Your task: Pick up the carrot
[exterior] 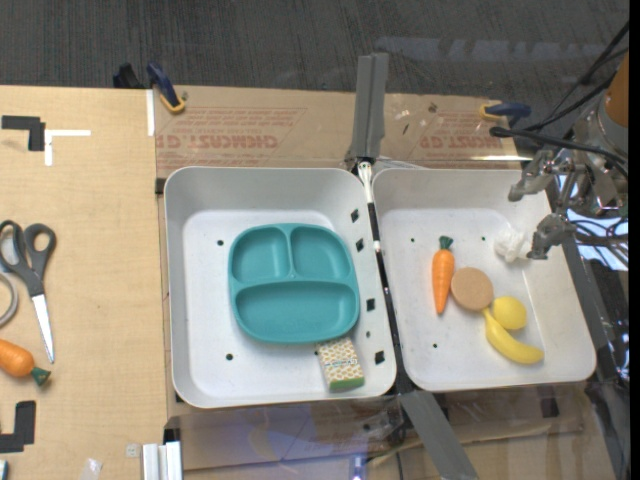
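You see the small orange plastic carrot with a green top (pixel 442 277) lying free, centre-right of the frame, beside a tan disc (pixel 472 289), while the pincer (pixel 541 236) hovers upper right, its spread untellable.

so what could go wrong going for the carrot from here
1. The carrot lies right against the round tan piece, so the end effector may nudge or catch that instead.
2. A second carrot sits on the bench beside the scissors, outside the bins; a program could target the wrong one.
3. The end effector is near a small white item and may bump it.
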`<state>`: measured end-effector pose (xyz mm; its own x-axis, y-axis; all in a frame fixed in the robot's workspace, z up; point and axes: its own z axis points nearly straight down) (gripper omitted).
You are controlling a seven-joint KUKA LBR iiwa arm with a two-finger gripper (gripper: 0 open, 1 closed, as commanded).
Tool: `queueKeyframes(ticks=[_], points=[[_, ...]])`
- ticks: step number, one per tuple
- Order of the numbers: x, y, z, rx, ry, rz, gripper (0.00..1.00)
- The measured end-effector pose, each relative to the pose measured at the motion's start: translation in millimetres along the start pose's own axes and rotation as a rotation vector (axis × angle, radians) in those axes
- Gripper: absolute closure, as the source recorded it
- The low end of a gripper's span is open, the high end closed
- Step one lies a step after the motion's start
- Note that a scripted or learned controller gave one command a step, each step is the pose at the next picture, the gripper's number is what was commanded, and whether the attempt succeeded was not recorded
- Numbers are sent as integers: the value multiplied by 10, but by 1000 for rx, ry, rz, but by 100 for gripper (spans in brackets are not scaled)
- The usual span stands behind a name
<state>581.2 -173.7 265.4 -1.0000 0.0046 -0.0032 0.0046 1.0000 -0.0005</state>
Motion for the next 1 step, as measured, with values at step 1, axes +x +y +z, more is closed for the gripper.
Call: queueKeyframes(ticks=[1], points=[[-122, 418, 1288, -1, 2, -16, 0]])
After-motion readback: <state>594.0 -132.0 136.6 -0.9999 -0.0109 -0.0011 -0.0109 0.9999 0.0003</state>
